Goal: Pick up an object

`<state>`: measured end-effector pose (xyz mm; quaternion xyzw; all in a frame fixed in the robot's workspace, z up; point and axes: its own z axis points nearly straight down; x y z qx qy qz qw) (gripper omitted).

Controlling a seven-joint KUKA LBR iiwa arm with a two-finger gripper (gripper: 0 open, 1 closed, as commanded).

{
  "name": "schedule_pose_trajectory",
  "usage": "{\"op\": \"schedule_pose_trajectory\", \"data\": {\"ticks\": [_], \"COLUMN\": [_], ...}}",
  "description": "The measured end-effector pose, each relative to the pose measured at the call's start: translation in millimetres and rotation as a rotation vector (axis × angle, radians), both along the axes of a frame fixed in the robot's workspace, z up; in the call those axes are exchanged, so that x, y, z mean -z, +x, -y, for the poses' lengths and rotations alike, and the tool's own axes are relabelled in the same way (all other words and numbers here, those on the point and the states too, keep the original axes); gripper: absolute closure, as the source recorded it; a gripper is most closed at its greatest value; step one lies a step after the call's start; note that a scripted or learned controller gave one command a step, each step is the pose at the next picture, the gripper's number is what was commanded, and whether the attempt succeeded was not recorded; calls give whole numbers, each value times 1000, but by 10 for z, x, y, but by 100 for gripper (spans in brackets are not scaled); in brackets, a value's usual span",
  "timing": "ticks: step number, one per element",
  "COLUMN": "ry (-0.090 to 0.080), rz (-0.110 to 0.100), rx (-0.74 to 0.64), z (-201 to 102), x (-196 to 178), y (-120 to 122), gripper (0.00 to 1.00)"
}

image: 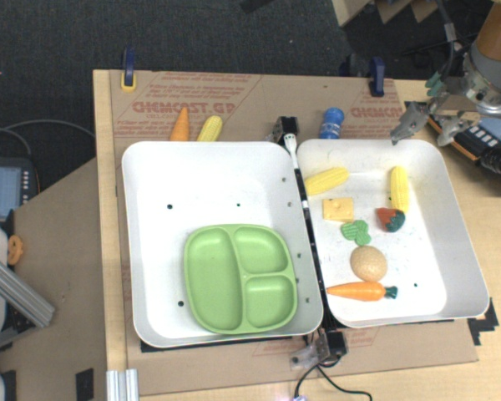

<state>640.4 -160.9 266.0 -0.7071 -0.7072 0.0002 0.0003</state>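
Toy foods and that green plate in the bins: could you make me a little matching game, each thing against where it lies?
Things:
1. green plate
2. carrot
3. cheese square
4. blue bottle

Places:
A. outside the bins, on the board behind the right bin
B. right bin, nearest its front edge
C. left bin
D. right bin, just below the corn cob lying flat

Pairs: 1-C, 2-B, 3-D, 4-A

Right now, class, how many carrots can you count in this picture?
2. One carrot lies in the right bin, near its front edge. Another carrot sits on the bench behind the left bin, beside a yellow corn.
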Motion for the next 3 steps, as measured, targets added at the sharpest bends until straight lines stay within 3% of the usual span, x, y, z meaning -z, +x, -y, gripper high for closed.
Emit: {"op": "schedule_pose_trajectory", "data": {"ticks": [1,2,3], "ry": [4,2,-2], "rz": [-17,2,-20], "rx": [4,3,-7], "z": [103,-38,-128], "x": [1330,1818,1825], "y": [-734,-803,137], "gripper": [0,0,0]}}
